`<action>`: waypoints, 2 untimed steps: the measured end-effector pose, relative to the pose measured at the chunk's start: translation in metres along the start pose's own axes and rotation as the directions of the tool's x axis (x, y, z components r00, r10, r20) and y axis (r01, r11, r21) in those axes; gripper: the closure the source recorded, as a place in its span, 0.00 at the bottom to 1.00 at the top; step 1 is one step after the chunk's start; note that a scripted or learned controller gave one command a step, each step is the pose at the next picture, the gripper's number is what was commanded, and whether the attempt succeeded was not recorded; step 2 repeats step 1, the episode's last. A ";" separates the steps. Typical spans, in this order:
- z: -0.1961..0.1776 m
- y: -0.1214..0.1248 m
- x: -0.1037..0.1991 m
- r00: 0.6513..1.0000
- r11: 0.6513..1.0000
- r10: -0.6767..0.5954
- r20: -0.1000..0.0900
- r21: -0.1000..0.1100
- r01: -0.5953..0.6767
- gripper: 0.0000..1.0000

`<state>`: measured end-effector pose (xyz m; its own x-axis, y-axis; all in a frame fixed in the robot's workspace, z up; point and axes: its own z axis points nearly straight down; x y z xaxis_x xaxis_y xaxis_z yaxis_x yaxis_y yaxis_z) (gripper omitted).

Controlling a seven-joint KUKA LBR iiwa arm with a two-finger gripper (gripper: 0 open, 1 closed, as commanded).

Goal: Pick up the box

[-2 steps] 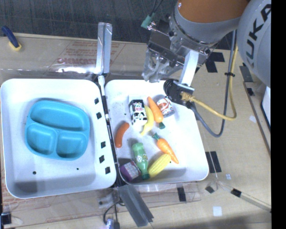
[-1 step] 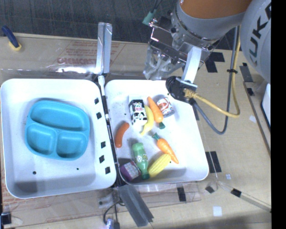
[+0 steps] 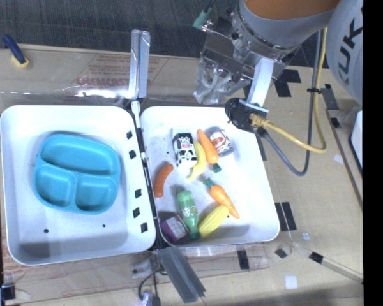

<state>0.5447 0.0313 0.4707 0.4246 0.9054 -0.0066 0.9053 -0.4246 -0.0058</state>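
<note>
1. Bench carries two shallow white bins side by side: left bin and right bin, their inner walls touching along the middle.
2. Left bin holds a blue divided tray with three compartments, lying flat in the bin's upper-middle area.
3. Right bin holds the box, a small carton with a black-and-white cow pattern, in the bin's upper-middle part. It touches a yellow banana on its right side.
4. An orange carrot lies just right of the box, slanted, beside a small red-and-white can.
5. A sausage lies below and left of the box, apart from it.
6. A second carrot lies in the lower right of the bin; below it a corn cob sits beside a green bottle; a purple item rests at the lower rim, touching the bottle.
7. The gripper hangs above the right bin's far rim, up and right of the box and well apart from it. Its translucent fingers are blurred; whether they are spread or closed cannot be told. Nothing is seen between them.
8. A yellow cable runs from the wrist out over the bin's right side
</note>
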 end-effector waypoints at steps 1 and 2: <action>0.029 -0.051 0.127 0.966 0.966 -0.259 -0.002 -0.002 0.259 1.00; 0.029 -0.051 0.127 0.966 0.966 -0.259 -0.002 -0.002 0.259 1.00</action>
